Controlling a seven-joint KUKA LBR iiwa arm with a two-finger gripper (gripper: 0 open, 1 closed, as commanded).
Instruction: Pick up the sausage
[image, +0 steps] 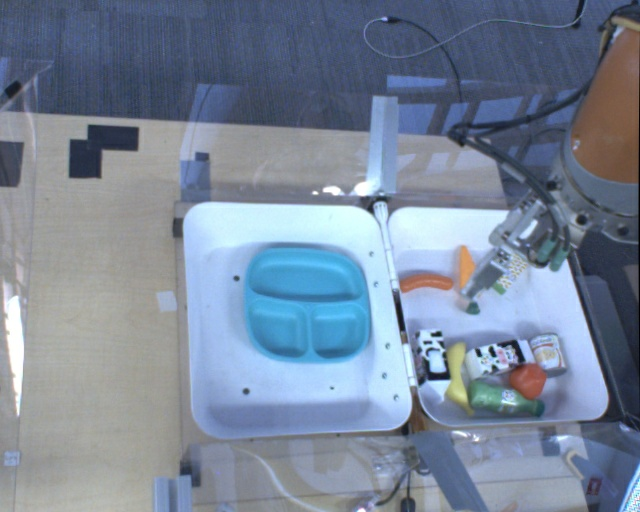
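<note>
The sausage (427, 283), a slim orange-red link, lies flat near the left wall of the right bin (590, 330). My gripper (473, 300) hangs over the same bin, slanting down to the left, with its tip just right of the sausage's right end and nothing visibly held. An orange carrot (465, 262) stands just above the tip, between the sausage and the gripper body.
A blue divided plate (305, 315) sits in the left bin (215, 400). Along the right bin's front lie a black-and-white carton (430, 355), a banana (457, 375), a green bottle (505, 400), a tomato (528, 380) and a small can (547, 352).
</note>
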